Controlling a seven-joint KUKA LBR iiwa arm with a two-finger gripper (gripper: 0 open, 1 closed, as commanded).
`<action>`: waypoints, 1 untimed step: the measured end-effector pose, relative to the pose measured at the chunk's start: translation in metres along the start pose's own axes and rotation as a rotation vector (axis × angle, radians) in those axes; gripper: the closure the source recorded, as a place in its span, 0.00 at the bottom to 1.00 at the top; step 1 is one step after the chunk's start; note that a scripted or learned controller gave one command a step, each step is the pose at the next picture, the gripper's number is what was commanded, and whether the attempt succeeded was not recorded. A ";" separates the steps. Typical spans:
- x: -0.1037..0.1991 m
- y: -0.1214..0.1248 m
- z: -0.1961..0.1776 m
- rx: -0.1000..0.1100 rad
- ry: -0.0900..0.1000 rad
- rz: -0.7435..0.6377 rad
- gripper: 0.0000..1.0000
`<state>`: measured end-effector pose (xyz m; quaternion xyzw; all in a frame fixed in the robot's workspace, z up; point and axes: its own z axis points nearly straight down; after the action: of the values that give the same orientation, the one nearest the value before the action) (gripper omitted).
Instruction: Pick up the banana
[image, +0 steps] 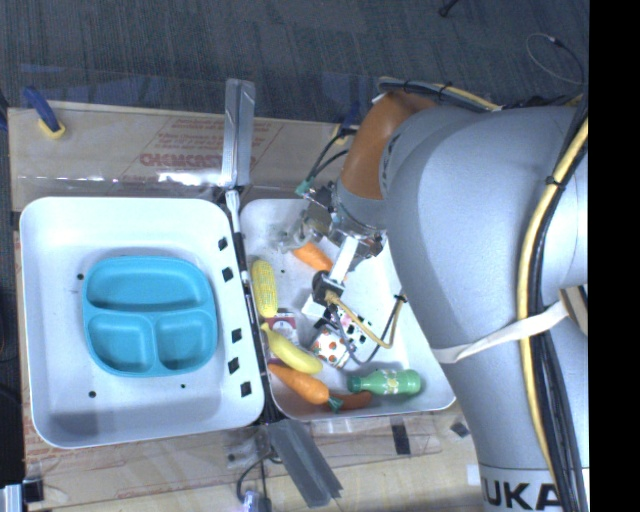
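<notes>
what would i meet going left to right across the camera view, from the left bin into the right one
blue divided tray → corn cob → banana → green bottle. The carrot beside the banana spans the same stretch, so it is left out.

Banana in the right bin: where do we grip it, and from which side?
Probably the middle of the banana, from straight above, closing across its narrow width. It lies flat, running upper left to lower right, so its top is free. A carrot lies close along its lower side and a dotted block crowds its right end.
</notes>
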<state>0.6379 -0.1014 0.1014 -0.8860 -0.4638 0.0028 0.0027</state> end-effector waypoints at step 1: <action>0.002 0.020 -0.130 -0.004 0.001 -0.051 0.00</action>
<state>0.6569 -0.1113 0.2310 -0.8739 -0.4862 0.0013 0.0015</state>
